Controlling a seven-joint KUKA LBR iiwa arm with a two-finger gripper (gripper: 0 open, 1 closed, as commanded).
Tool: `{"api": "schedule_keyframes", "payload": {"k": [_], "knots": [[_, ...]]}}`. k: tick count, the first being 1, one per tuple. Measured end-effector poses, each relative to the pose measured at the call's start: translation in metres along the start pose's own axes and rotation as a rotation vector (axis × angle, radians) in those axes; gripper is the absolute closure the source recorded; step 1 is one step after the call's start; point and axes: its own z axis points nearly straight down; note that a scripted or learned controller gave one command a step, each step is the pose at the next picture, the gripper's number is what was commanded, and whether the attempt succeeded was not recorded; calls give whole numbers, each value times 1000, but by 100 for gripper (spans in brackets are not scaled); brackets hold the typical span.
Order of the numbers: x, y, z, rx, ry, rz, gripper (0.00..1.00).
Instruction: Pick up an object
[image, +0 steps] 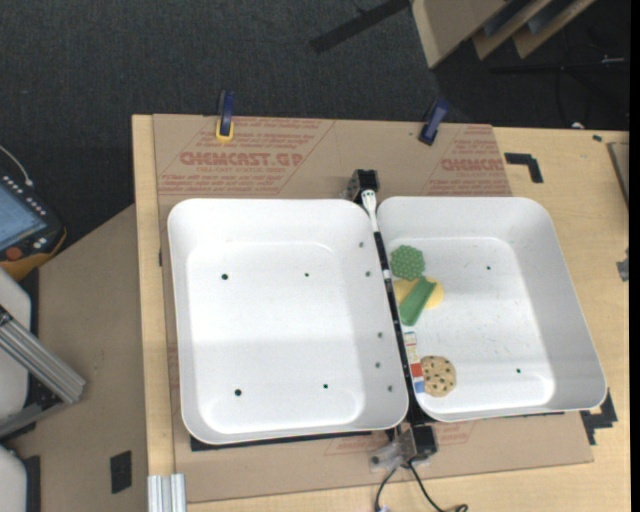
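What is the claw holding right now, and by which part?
Nothing that can be seen. The green piece, the yellow piece and the cookie all lie loose in the right bin along its left wall.

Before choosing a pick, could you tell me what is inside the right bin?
In the right bin, along its left wall: a green round piece, a yellow-green block and a cookie beside a small card. Nothing visibly lies underneath them.

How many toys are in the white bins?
3, all in the right bin along its left wall: a green round toy, a yellow and green one below it, and a cookie nearest the front.
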Motion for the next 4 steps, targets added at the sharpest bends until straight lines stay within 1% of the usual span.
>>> {"api": "schedule_keyframes", "payload": {"k": [2, 3, 4], "knots": [[0, 0, -49, -1, 0, 0, 100], [1, 6, 47, 13, 7, 1, 100], [0, 0, -6, -2, -1, 0, 100]]}}
